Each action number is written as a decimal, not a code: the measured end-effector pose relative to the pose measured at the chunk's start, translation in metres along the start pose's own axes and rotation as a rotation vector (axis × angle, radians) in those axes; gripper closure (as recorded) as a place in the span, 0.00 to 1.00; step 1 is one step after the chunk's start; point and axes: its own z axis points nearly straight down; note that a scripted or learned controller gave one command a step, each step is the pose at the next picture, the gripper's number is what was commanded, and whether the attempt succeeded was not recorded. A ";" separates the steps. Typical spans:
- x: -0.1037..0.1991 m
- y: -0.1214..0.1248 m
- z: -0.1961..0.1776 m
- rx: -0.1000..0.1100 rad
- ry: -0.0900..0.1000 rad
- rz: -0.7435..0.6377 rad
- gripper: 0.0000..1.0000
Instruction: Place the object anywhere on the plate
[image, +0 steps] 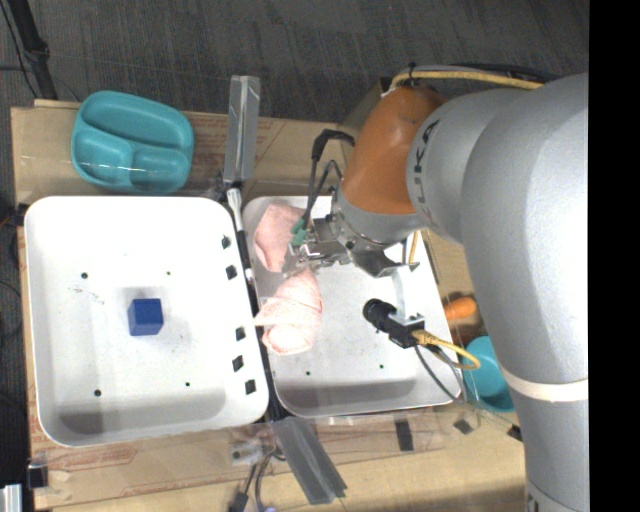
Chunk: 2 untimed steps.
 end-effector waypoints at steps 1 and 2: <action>0.059 0.085 0.000 0.000 -0.001 0.005 1.00; -0.013 0.085 -0.053 -0.002 -0.001 -0.016 1.00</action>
